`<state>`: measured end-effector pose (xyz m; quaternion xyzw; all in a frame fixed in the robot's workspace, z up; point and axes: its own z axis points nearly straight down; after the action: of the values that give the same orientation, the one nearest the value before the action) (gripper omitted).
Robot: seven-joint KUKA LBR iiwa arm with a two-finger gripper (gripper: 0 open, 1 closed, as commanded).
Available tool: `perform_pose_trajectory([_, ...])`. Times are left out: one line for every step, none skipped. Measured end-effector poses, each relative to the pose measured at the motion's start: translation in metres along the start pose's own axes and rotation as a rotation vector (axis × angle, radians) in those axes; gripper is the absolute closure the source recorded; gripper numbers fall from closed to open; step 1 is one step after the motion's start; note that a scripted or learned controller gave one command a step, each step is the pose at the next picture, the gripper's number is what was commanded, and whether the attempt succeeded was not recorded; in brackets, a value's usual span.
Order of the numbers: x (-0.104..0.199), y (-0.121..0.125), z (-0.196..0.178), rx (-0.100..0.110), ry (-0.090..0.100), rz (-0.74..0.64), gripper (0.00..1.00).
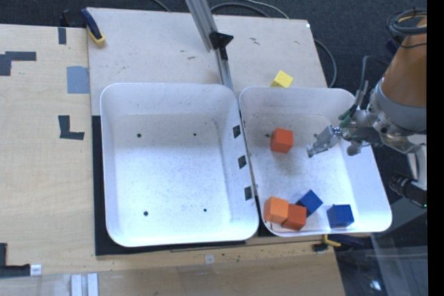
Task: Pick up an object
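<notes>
The right bin (361,170) holds an orange cube (282,140) near its middle. At its front lie two more orange cubes (284,211) touching each other, a blue cube (309,201) beside them, and another blue cube (340,215) near the front right corner. My gripper (320,144) hangs over the right half of this bin, to the right of the middle orange cube and apart from it. Nothing shows between its fingers.
The left bin (111,149) stands alongside the right one. A yellow block (282,79) lies on the bench just behind the right bin. A metal rail (198,3) slants across the back. A blue and yellow tool (92,25) lies at the bench's back left.
</notes>
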<state>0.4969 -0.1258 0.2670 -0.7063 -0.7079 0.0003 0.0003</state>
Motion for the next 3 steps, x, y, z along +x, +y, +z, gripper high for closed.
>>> perform_pose_trajectory([0.035, 0.023, 0.151, 0.009, 0.002, 0.0, 0.0])
perform_pose_trajectory([0.031, 0.083, 0.177, 0.0, 0.0, -0.001, 0.0])
perform_pose_trajectory([0.033, 0.123, 0.174, -0.003, -0.004, 0.001, 0.0])
